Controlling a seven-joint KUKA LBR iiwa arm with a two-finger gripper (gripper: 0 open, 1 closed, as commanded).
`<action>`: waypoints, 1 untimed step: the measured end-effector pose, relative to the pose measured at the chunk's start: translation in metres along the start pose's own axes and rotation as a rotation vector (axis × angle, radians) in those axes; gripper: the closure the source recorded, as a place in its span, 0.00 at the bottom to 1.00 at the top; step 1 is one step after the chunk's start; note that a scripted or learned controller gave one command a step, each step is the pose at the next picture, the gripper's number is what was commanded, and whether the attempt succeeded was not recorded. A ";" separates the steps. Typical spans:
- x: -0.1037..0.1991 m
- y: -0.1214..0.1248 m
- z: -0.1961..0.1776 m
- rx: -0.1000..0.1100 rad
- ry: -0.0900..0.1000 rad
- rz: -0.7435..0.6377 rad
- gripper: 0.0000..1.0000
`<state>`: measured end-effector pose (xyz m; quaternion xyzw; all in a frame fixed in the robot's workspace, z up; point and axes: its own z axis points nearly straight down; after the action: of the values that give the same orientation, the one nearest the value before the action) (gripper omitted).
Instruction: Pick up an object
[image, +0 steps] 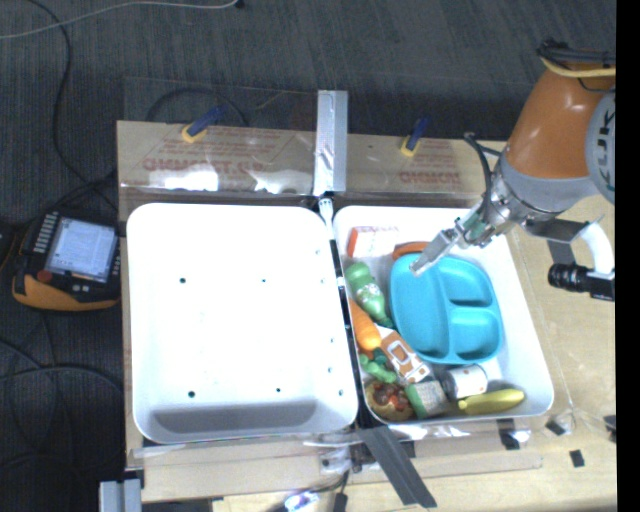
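Arm (560, 130) enters from the upper right of the frame, wrist angled down-left, gripper (428, 258) extended toward centre right of frame.

The right bin (530, 340) holds a crowd of objects. The biggest is a blue divided tray (445, 310), which lies tilted over the others in the middle of the bin. Left of it are a green bottle (367, 288) and an orange carrot (365, 325). Behind the tray lies a white box with red print (370, 240). Near the front wall are a yellow banana (492, 401), a small white jar (468, 381) and a dark green can (425, 397).
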<state>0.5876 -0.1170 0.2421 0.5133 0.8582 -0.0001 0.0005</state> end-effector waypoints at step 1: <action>-0.010 -0.066 0.127 0.004 0.002 0.073 0.00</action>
<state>0.5342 -0.1574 0.1156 0.5442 0.8390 -0.0014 -0.0014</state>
